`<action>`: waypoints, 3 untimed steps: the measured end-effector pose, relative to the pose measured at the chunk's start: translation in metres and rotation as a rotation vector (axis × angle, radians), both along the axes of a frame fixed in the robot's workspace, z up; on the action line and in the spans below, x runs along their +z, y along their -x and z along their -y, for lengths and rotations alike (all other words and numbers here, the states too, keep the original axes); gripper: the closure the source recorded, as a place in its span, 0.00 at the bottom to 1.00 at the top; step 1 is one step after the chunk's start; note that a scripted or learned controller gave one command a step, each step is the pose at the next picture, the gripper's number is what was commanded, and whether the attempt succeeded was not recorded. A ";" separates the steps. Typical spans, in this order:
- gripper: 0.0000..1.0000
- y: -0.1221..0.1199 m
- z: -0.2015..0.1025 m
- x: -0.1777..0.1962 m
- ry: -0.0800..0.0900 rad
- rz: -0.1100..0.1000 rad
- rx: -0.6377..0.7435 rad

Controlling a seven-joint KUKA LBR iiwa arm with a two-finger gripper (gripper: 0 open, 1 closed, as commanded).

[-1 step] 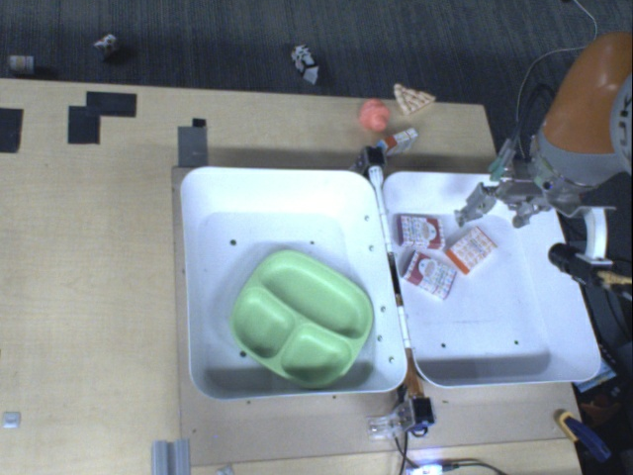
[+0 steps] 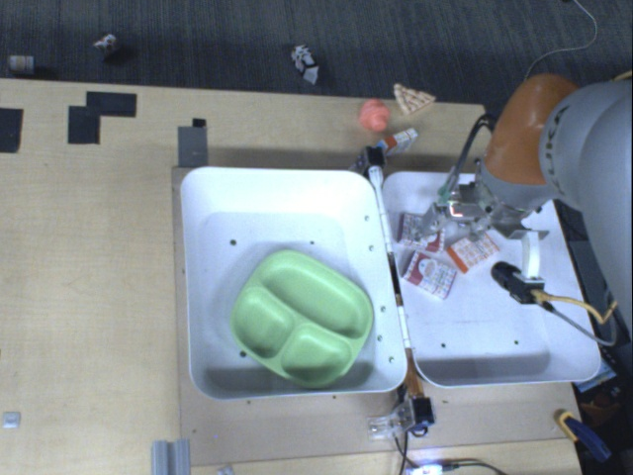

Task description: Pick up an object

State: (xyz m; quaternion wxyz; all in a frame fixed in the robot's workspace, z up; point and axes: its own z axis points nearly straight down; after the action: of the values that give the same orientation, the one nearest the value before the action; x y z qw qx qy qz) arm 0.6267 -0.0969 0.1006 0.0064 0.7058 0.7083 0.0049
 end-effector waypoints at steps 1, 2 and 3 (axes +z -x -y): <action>1.00 -0.002 -0.001 0.012 0.000 0.008 0.001; 0.00 -0.002 -0.001 0.012 -0.001 0.007 0.001; 1.00 -0.004 -0.002 0.023 -0.001 0.011 0.003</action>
State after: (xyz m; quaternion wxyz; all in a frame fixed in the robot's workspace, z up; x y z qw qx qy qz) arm 0.6302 -0.0951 0.1240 0.0101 0.7048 0.7093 0.0092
